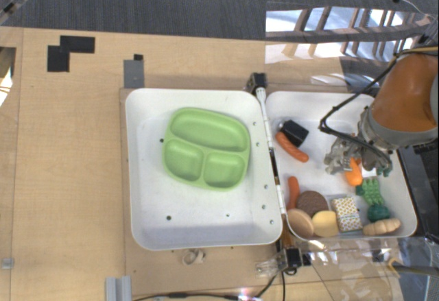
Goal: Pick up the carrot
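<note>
Gripper [358, 164] was down in the right bin [322, 102], and its fingers [337, 161] looked spread apart, not closed on anything yet. The carrot [354, 174] sat low in the gap between them, closer to the left-of-view finger than the other one. A green veggie [371, 191] lay just past the fingertips on the near side, almost touching the carrot.

My take on doing this bit well: centre the gap over the carrot first, so the closing fingers didn't just nudge it sideways. Go low enough to catch its body, not the tip. Keep the green thing out of the pinch. Then close and lift straight up. Plenty of room on the far side of the fingers; the sausage [293, 147] was well off.
</note>
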